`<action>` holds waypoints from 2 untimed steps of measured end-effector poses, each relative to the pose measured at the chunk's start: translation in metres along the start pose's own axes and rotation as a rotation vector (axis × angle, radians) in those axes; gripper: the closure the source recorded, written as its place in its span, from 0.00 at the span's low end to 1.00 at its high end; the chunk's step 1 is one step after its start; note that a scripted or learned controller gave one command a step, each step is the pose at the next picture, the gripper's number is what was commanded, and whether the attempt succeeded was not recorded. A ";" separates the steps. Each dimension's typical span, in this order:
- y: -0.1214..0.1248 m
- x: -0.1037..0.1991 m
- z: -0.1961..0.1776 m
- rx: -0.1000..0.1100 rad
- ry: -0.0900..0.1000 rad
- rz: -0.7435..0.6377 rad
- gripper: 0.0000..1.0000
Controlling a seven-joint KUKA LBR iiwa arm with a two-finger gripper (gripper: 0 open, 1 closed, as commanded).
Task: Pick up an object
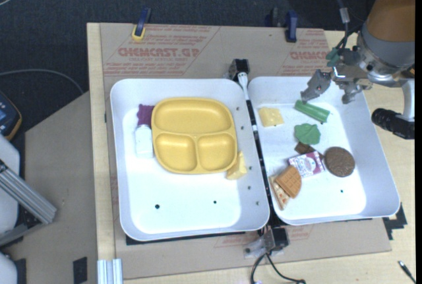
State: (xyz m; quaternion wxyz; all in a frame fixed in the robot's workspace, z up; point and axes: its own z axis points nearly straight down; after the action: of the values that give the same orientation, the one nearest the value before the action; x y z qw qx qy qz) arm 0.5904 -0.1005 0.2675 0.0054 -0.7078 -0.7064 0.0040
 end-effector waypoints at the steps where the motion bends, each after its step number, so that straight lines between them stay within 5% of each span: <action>1: 0.002 0.000 -0.006 -0.012 -0.001 -0.002 0.00; 2: 0.006 -0.009 0.047 -0.007 -0.001 -0.001 0.00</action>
State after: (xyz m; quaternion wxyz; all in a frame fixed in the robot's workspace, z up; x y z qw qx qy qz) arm 0.5960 -0.1096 0.2203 0.0025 -0.7076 -0.7066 0.0017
